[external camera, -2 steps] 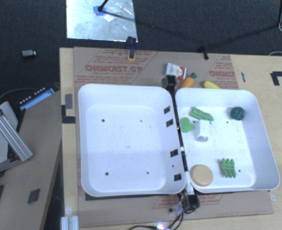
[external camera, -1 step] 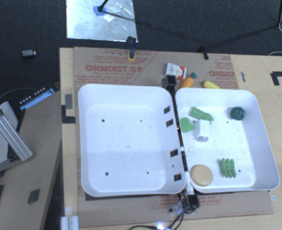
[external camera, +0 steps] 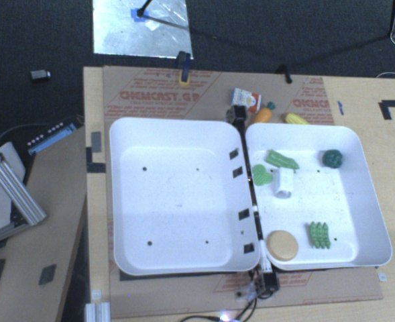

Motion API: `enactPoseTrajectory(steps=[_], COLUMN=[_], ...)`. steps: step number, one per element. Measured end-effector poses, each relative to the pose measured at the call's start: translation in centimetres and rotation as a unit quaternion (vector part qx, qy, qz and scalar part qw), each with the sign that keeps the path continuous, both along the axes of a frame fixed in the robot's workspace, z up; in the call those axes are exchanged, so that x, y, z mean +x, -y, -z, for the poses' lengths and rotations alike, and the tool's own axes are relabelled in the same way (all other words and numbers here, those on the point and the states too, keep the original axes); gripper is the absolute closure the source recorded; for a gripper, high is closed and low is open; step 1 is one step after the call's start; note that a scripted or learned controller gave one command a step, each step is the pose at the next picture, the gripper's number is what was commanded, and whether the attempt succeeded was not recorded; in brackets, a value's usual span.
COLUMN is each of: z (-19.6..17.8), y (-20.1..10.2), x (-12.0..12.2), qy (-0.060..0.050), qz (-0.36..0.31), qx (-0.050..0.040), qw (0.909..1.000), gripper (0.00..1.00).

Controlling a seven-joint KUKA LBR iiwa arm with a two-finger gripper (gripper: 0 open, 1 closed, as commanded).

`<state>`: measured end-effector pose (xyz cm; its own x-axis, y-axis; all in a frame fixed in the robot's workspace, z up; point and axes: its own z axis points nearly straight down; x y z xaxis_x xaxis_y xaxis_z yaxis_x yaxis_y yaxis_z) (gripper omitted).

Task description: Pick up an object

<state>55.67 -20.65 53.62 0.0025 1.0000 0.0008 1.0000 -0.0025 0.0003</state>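
Two white bins side by side on the cardboard-covered bench (external camera: 150,92): left bin (external camera: 177,200), right bin (external camera: 358,200), rims touching along the middle seam. Four small dark clips (external camera: 237,172) counted down that seam.

Over to the right bin, six things in all, every one lying loose on the floor of the bin. Up top, one long green pod (external camera: 281,159), tilted, and well to its right one dark teal ball (external camera: 332,157) near the far corner. Just below the pod, one pale green lump (external camera: 261,176) close to the seam, with one white cylinder (external camera: 284,183) right beside it, near enough to be touching. Down at the near end, one round tan disc (external camera: 282,245) tucked into the corner by the seam, and one ridged green piece (external camera: 319,235) a little to its right, apart from it.

Beyond the bins, on the cardboard, three more bits in a row: one white and red packet (external camera: 245,98), one orange piece (external camera: 262,115), one yellow piece (external camera: 295,119). Further back, one blue and yellow clamp (external camera: 183,69) at the bench edge, and one silvery sheet (external camera: 141,17) flat on the dark floor.
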Motion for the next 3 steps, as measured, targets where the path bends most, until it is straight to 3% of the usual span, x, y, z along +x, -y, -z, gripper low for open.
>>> enactPoseTrajectory(steps=[1, 2, 3], z=[0.0, -0.1, 0.1], y=[-0.1, -1.2, 0.0], x=[6.4, -4.7, 1.1], qy=[0.003, 0.001, 0.002], qz=[-0.004, -0.001, -0.004], qx=[-0.0020, -0.0004, -0.0017], qw=[1.0000, 1.0000, 1.0000], gripper=[1.00, 1.00, 1.00])
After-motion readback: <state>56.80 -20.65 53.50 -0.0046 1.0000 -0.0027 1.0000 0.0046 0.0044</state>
